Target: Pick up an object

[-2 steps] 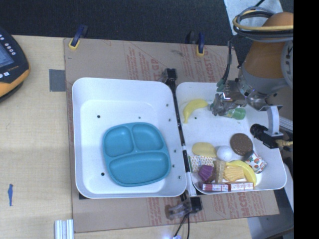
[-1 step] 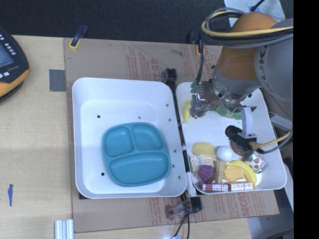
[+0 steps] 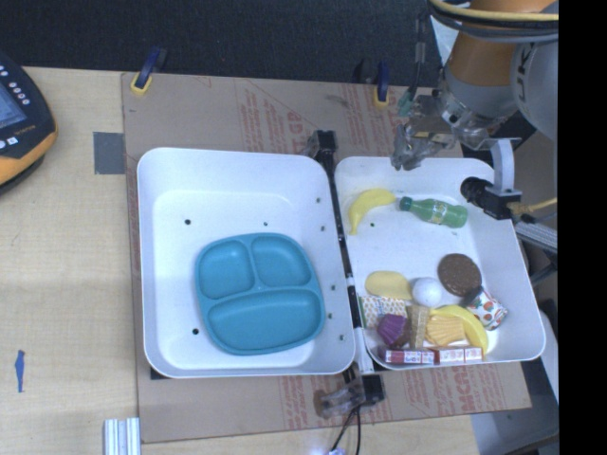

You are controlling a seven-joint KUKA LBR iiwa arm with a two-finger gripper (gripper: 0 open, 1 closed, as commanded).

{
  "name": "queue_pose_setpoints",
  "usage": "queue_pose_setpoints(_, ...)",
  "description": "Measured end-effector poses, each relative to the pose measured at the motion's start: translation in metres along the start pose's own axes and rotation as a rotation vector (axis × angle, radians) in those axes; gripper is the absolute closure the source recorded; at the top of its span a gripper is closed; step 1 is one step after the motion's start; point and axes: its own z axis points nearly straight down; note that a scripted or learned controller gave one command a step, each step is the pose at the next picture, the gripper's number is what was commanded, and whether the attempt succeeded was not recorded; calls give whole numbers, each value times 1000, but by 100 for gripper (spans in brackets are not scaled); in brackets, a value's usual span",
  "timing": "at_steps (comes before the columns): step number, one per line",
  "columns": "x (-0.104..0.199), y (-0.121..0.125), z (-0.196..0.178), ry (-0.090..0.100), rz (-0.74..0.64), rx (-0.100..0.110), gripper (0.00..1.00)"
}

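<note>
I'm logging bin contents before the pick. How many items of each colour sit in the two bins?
Blue: 1, the divided plate
Yellow: 3, banana, lemon-like piece, yellow piece
Green: 1, bottle
Brown: 1, round cookie
White: 1, egg
Purple: 1, small piece
Total: 8, leaving out a few small patterned packets.

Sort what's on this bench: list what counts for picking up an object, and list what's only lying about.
For the job:
end effector, above the right white bin's far rim
yellow toy banana
green plastic bottle
round brown cookie
white egg

Lying about:
blue divided plastic plate in the left white bin
orange-edged handheld device
</note>
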Motion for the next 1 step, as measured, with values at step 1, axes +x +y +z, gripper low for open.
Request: queue_pose_setpoints(1, 42, -149, 20, 7, -1, 23, 100)
